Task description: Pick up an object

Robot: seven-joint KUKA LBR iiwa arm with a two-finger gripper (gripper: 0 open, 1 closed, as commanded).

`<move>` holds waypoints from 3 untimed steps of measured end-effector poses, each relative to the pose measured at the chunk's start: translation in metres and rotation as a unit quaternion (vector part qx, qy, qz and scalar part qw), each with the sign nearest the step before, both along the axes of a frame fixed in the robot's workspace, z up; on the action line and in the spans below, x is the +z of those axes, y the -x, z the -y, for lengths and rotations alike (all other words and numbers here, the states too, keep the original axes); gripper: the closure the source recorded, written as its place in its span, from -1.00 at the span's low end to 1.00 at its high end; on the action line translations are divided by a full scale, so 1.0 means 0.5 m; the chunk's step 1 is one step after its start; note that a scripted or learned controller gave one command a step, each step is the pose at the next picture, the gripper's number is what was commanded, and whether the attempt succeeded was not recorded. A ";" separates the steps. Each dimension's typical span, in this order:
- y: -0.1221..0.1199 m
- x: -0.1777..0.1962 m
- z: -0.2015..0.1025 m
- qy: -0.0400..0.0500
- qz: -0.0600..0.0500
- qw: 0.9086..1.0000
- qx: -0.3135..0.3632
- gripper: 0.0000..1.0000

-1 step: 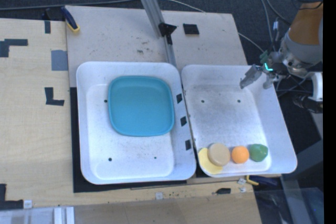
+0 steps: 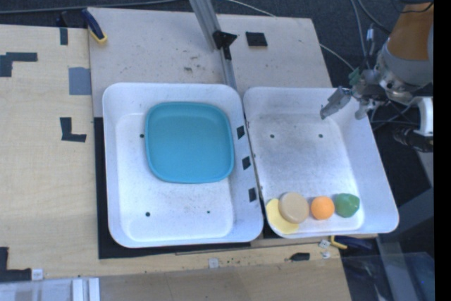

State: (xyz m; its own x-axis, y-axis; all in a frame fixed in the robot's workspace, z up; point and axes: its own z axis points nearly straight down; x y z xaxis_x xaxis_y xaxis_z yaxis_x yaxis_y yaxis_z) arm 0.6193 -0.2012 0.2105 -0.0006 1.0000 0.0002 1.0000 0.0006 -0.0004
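Along the near edge of the right bin (image 2: 366, 173), a yellow piece (image 2: 273, 218), a tan disc (image 2: 293, 207), an orange ball (image 2: 322, 208) and a green object (image 2: 346, 204) are sitting in a row. No writing is showing on them. A blue plate (image 2: 189, 142) is lying in the left bin (image 2: 123, 151). Farther back, the gripper (image 2: 347, 104) is hovering over the right bin's far right corner, fingers apart, holding nothing.

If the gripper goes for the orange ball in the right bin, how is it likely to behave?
The orange ball looks round and smooth, so it would probably roll or squirt away under an off-centre pinch. It sits between a tan disc and a green object near the right bin's front wall, which may limit rolling but crowd the fingers.
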 end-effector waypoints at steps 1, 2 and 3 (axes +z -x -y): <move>-0.005 -0.121 0.011 0.000 -0.003 1.000 0.000 -1.00; -0.006 -0.246 0.017 0.000 -0.002 1.000 0.000 -1.00; -0.006 -0.243 0.016 0.000 0.000 1.000 0.000 -1.00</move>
